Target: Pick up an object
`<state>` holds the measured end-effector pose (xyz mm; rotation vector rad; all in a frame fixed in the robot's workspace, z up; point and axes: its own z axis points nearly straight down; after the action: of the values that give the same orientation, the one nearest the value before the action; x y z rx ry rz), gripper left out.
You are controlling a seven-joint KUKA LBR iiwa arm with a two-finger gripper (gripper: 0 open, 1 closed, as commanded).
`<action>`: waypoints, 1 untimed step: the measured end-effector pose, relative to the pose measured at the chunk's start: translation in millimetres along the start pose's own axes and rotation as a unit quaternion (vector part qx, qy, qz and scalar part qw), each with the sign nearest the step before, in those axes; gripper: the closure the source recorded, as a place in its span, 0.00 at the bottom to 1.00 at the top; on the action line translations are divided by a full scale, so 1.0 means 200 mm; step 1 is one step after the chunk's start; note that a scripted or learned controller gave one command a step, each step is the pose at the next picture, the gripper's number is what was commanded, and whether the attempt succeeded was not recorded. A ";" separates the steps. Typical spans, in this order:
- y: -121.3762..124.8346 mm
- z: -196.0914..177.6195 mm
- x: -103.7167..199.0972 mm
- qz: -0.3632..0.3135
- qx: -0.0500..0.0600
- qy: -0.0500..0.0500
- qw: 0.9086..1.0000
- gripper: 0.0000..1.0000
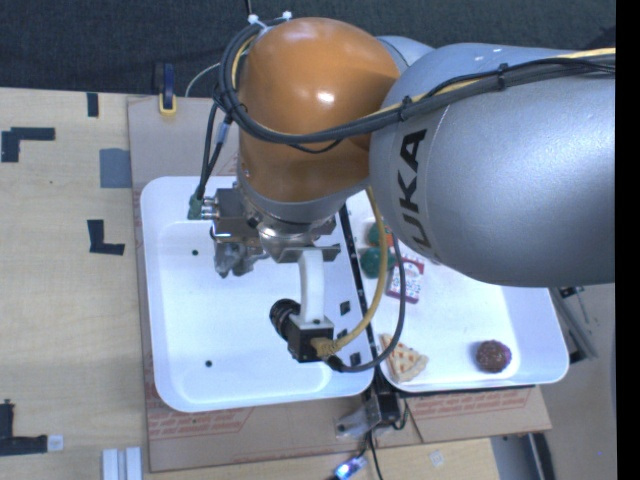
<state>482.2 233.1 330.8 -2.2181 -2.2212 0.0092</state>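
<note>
Grey arm [500, 168] reaching in from right, orange-banded wrist [310, 98] bent downward, end effector [236, 252] low.

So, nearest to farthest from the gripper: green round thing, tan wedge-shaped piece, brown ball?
From the gripper over the left bin:
1. Green round thing, right bin's left side.
2. Tan wedge-shaped piece, right bin's front left corner.
3. Brown ball, front right.

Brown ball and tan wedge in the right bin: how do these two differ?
Colour: the brown ball is dark reddish-brown, the tan wedge pale with a criss-cross pattern.
Shape: the brown ball is round, the tan wedge looks flat and roughly triangular.
Place: the brown ball lies out on the right bin floor, the tan wedge against the wall beside the left bin.
Shared: both lie near the right bin's front edge.
</note>
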 end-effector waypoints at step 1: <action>0.15 -0.22 -0.03 0.000 -0.004 0.002 1.000 1.00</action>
<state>513.3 227.0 375.3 -2.2210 -2.2236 -0.0038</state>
